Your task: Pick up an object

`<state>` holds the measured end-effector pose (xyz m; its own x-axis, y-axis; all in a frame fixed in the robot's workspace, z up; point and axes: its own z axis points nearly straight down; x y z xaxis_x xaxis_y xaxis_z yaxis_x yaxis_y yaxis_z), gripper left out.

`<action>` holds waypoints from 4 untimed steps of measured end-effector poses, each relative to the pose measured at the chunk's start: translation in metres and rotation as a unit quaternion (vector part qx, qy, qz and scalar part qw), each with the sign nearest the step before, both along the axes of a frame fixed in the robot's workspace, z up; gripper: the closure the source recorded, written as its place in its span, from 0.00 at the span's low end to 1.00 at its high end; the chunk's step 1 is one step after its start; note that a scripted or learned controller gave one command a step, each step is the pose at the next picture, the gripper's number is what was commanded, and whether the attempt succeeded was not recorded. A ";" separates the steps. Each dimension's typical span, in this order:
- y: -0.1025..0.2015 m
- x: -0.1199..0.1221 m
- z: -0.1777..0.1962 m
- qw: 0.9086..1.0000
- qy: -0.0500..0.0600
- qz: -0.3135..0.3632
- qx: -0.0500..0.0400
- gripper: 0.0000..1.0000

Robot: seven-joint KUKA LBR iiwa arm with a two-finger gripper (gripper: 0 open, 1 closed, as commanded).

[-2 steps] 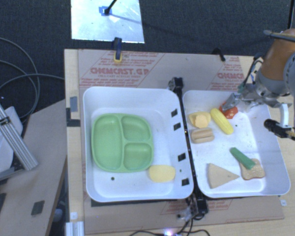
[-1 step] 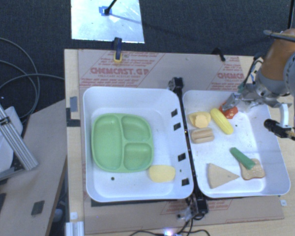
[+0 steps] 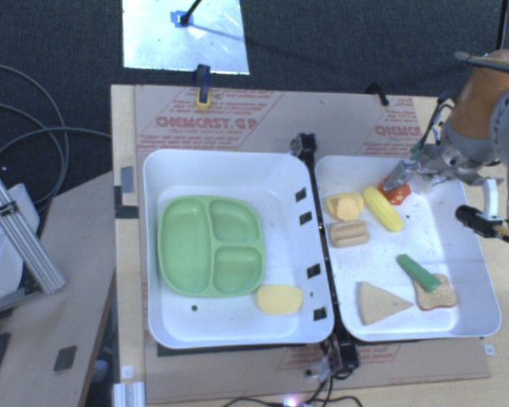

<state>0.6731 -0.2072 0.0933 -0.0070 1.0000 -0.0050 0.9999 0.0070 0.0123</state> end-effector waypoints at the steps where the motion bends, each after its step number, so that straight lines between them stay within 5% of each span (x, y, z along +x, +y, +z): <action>1: 0.000 0.000 0.000 1.000 0.000 0.000 0.000 0.00; 4: 0.000 0.000 0.000 1.000 0.000 0.000 0.000 0.00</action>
